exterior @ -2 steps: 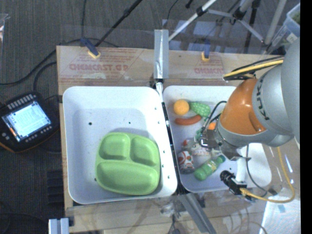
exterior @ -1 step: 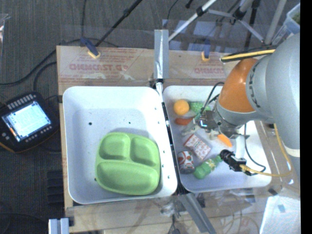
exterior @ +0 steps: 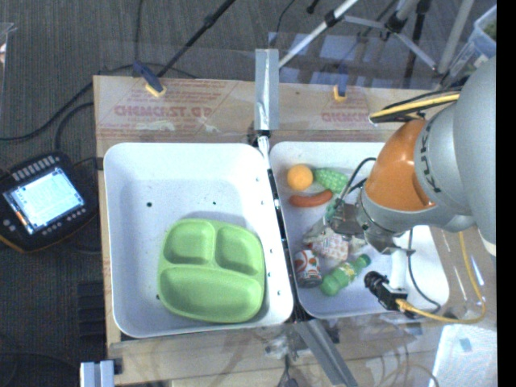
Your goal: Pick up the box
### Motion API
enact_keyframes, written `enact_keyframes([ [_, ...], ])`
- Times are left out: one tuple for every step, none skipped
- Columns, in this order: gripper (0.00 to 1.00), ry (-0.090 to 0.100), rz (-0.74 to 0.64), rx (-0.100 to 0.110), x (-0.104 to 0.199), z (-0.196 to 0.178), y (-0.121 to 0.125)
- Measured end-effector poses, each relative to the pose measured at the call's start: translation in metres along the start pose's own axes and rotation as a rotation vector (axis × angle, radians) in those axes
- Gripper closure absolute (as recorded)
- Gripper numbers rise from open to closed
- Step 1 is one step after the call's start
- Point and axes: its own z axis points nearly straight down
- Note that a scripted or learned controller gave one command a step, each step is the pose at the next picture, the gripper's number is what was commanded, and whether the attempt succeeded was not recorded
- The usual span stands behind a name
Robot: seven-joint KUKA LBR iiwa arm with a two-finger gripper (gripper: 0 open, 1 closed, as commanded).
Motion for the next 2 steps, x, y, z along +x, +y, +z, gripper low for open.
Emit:
enact_keyframes([
  [1.00, 0.002, 0.000, 0.003, 0.001, -0.008, 0.000],
  [1.00, 0.000, 0.094, 0.019, 0.049, -0.122, -0.046],
])
